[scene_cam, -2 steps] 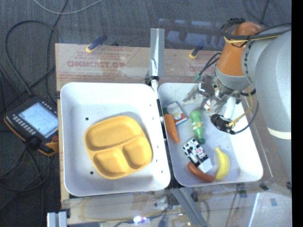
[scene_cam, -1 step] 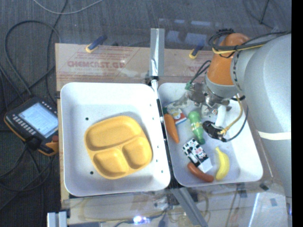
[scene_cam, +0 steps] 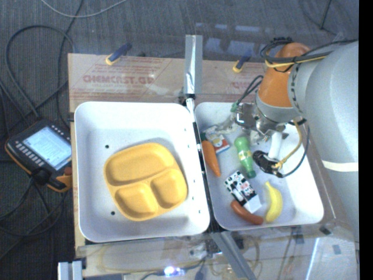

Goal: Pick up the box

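Gripper [scene_cam: 266, 143] low over the right-hand shallow white bin [scene_cam: 312, 206], just right of the upright green plastic bottle [scene_cam: 245, 154], hung from the grey arm's orange wrist; probably poised there for a descent among the clutter. Parted or closed: cannot tell, nothing seen held.

Small black-and-white patterned box [scene_cam: 238, 184], likely the target, flat on the bin floor just below the green bottle, apart from the gripper. Left of the bottle, an orange carrot [scene_cam: 211, 158] along the bin wall and a red, white and blue flat carton [scene_cam: 220, 144]. Further below the bottle, a reddish-brown sausage [scene_cam: 246, 213] and a yellow banana [scene_cam: 273, 202].

Well left of the bottle, the left-hand white bin [scene_cam: 87, 214], with a yellow three-compartment plastic tray [scene_cam: 145, 181].
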Robot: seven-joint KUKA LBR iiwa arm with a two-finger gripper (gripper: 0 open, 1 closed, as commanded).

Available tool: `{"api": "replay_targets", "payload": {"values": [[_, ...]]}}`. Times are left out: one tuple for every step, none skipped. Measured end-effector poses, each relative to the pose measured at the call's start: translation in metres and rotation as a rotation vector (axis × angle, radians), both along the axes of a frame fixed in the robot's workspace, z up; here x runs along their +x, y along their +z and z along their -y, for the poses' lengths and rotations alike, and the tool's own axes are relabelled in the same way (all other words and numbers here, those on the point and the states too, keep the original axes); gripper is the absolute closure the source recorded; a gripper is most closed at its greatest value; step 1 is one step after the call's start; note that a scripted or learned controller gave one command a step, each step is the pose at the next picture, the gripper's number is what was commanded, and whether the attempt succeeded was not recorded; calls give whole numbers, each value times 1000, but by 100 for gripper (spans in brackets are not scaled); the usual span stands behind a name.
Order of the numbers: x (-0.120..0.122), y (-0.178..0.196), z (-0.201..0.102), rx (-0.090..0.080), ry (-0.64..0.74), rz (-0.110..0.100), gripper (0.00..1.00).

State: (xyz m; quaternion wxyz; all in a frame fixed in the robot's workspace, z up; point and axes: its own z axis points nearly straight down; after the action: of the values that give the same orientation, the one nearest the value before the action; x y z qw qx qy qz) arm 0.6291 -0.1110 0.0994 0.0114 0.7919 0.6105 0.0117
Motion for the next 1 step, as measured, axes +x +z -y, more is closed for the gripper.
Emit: {"api": "replay_targets", "payload": {"values": [[-16, 0, -5, 4, -104, 4, 0]]}}
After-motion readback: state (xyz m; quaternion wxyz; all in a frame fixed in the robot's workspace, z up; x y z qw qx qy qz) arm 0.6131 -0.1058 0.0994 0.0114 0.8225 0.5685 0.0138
